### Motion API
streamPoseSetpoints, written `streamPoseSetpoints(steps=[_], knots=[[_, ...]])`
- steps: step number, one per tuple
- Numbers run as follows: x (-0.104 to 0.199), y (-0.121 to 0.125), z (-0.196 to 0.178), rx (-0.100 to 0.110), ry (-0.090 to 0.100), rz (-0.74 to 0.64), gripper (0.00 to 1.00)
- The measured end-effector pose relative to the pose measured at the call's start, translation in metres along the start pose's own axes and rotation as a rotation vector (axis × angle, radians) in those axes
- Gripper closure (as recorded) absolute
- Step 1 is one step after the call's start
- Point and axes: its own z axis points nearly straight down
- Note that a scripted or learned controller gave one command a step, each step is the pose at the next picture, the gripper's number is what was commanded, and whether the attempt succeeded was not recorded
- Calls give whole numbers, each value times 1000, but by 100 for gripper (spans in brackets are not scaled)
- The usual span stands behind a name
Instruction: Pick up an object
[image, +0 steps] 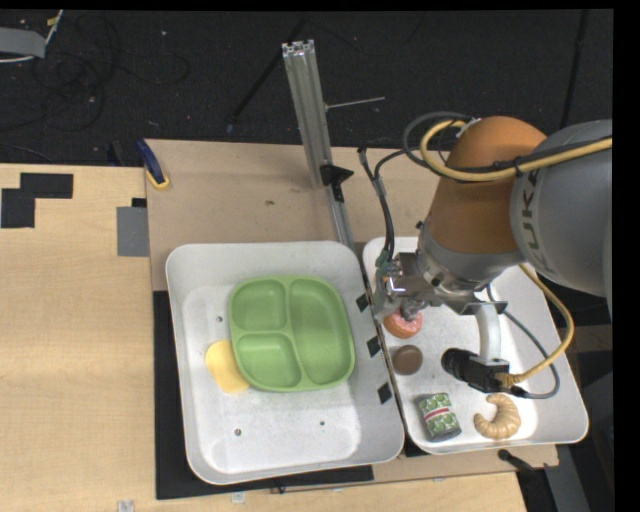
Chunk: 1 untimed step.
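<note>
My gripper (403, 302) hangs low over the left side of the right bin (560, 420), right above a pink-red round object (404, 324) that touches or lies just under its tip. In front of that lies a brown disc (406, 359). Nearer the front edge sit a green patterned packet (438, 416) and a tan croissant (499, 416). The wrist hides the fingers.
The left bin (200, 440) holds a green divided plate (291, 332) with a yellow piece (224, 366) tucked at its left edge. A metal post (312, 120) rises behind the bins. The arm covers the rear of the right bin.
</note>
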Motion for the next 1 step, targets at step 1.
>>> streamPoseSetpoints(steps=[1], knots=[[43,-10,-5,-1,0,-1,100]])
